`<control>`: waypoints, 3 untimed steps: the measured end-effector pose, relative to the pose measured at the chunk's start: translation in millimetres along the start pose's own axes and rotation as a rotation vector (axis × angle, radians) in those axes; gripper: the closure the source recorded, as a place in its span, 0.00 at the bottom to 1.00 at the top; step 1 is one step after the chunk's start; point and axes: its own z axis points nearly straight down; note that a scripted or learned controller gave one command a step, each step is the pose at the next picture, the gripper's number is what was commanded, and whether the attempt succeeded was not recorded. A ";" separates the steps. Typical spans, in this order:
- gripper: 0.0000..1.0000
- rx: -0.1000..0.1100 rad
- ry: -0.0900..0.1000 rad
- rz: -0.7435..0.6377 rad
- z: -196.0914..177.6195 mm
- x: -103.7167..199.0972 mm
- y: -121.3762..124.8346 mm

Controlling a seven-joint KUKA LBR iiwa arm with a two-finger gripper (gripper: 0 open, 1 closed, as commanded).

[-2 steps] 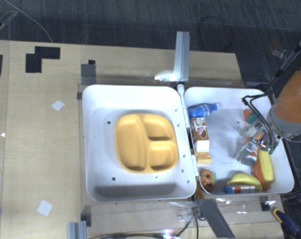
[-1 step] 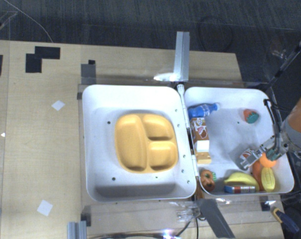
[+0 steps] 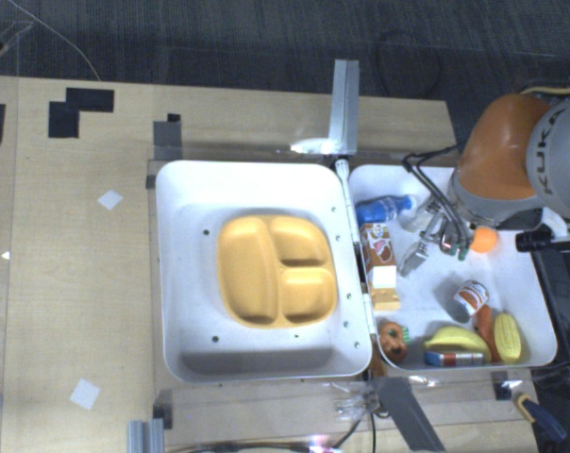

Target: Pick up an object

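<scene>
My gripper (image 3: 416,240) hangs low over the right bin (image 3: 540,281), in its upper middle, on the grey arm with the orange band (image 3: 497,149). Its two fingers point left and stand apart with only bare bin floor between them. Just left of the fingertips lie a blue bottle (image 3: 383,208), a brown carton (image 3: 378,243) and a pale block (image 3: 384,286) along the bin's left wall. An orange ball (image 3: 484,240) sits right beside the wrist. A small can (image 3: 470,297), a banana (image 3: 457,338), a corn cob (image 3: 508,337) and a brown ring-shaped toy (image 3: 393,338) lie toward the front.
The left bin (image 3: 186,253) holds a yellow divided tray (image 3: 276,269). A metal post (image 3: 345,102) rises behind the wall between the two bins. A blue marker (image 3: 453,358) lies by the right bin's front rim.
</scene>
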 end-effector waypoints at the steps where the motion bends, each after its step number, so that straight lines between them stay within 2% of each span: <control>1: 0.00 0.006 0.006 0.079 2.8 -83.1 -53.7; 2: 0.00 0.005 -0.005 0.212 0.0 -34.0 27.0; 3: 0.00 0.014 0.005 0.362 0.4 -45.1 37.4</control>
